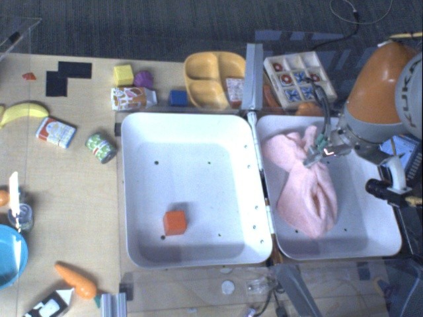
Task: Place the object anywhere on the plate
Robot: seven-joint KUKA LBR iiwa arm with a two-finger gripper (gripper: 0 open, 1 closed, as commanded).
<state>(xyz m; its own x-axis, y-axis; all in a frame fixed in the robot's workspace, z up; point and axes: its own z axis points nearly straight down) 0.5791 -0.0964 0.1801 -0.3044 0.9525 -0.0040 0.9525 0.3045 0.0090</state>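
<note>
Pink cloth [305, 183] bunches in the end effector [320, 152], clamped; "KUKA" partly legible on arm [390, 91].

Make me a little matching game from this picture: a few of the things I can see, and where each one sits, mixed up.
Things:
1. orange block
2. pink cloth
3. banana
4. carrot

Places:
A. in the right bin, bunched under the gripper
B. on the bench, far left, near the top
C. in the left bin, toward its near left corner
D. on the bench, bottom left

Pairs: 1-C, 2-A, 3-B, 4-D
</note>
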